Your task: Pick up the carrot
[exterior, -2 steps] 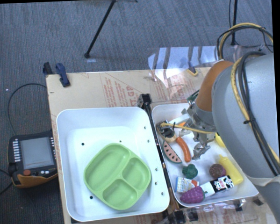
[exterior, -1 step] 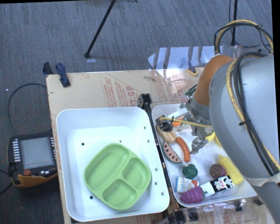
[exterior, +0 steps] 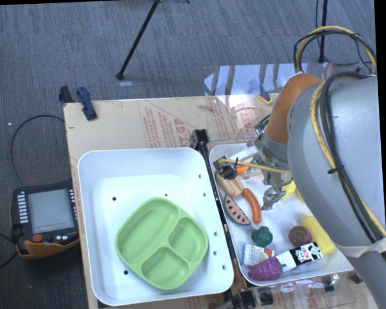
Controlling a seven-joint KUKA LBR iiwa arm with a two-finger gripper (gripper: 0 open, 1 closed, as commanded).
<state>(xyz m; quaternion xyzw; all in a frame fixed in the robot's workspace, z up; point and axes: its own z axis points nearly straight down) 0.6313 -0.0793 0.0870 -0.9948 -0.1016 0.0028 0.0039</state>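
The carrot (exterior: 250,205) is a short orange-red stick lying in the right bin (exterior: 282,225), near its left side and pointing toward the front. My gripper (exterior: 271,197) hangs just to the right of the carrot, low over the bin and apart from it. Nothing shows in its grasp. The arm's grey body and orange band (exterior: 292,106) cover the bin's right and far parts.
Around the carrot lie a watermelon slice (exterior: 236,210), a tan bread-like piece (exterior: 229,183), a green broccoli (exterior: 262,235), purple grapes (exterior: 265,268), a brown ball (exterior: 299,234) and a milk carton (exterior: 304,253). The left bin (exterior: 91,188) holds a green divided plate (exterior: 162,244).
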